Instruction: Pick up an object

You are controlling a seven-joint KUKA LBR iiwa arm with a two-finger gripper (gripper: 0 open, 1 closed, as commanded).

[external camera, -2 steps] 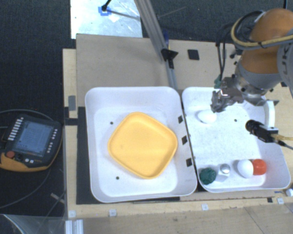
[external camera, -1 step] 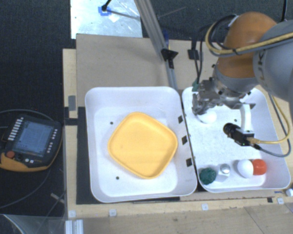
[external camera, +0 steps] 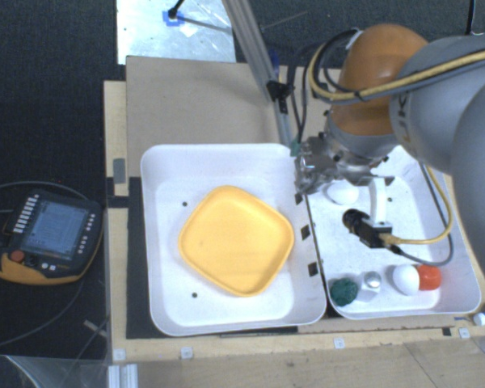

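At the near edge of the tan wooden surface (external camera: 226,347) sit two shallow white plastic bins side by side. Along the near wall of the right white bin (external camera: 461,285) lies a row of small things: a dark green fuzzy ball (external camera: 343,290), just beside it a small silvery metal cap-like piece (external camera: 373,280), then a white egg-shaped object (external camera: 405,278) touching an orange-red rounded object (external camera: 429,277). The left white bin (external camera: 166,297) carries a yellow square plastic plate with rounded corners (external camera: 237,239), lying flat near its middle and turned slightly on the diagonal. Off the surface to the left, on the dark floor, rests a grey and orange handheld control pendant (external camera: 47,238) with its black cable curling around it. Farther in, within the right bin, a black cylindrical fitting (external camera: 359,223) with a yellow cable hangs beside a white bracket (external camera: 378,202) under the wrist. Above it the end effector (external camera: 317,170) sits low over the far part of the right bin, close to the wall shared by the two bins, with a white rounded object (external camera: 341,192) just beside it; whether its fingers are apart or together I cannot tell, and nothing is seen held between them. The grey arm with its orange band (external camera: 380,63) rises behind it toward the right. Beyond the bins lies a flat brown cardboard sheet (external camera: 198,99), and a slanted grey metal pole (external camera: 250,31) crosses over it.
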